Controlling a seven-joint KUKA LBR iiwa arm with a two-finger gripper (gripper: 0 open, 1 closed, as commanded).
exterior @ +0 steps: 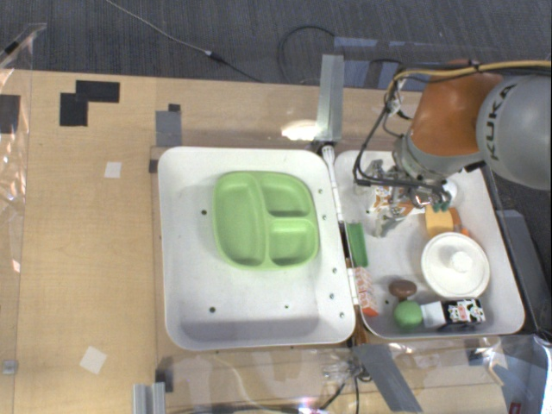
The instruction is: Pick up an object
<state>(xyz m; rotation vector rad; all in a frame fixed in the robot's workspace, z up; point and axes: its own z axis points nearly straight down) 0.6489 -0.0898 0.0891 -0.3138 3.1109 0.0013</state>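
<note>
We see a light green divided plate in the white left bin, a white bowl, a green ball, and a black-and-white patterned carton.

White letters "KUKA" run up the grey arm at the right; no other writing is legible anywhere else.

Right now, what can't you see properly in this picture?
- Gripper, camera view: the arm's wrist sits above it, so whether its fingers are open or shut cannot be told.
- Orange block: its top is hidden under the wrist.
- Black and white box: its print is too small to read.
- Brown thing: too small to name.
</note>
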